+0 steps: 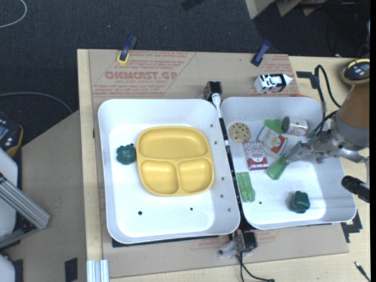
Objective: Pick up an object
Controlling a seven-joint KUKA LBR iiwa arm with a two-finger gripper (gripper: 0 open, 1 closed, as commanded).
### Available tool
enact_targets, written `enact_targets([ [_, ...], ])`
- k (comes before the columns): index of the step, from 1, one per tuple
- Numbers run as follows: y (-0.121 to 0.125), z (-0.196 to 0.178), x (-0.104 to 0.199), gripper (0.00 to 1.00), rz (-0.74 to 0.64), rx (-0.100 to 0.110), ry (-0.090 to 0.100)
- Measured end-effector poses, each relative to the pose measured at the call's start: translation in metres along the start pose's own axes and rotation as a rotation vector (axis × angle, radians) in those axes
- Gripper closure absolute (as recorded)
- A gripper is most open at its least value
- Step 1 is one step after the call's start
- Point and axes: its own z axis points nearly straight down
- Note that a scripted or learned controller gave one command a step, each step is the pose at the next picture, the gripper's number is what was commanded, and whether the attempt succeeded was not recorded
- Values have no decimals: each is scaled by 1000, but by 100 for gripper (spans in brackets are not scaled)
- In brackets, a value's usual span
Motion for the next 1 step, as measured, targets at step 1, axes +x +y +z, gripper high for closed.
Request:
enact_targets([
  [1,2,12,2,0,-1,-7,1],
])
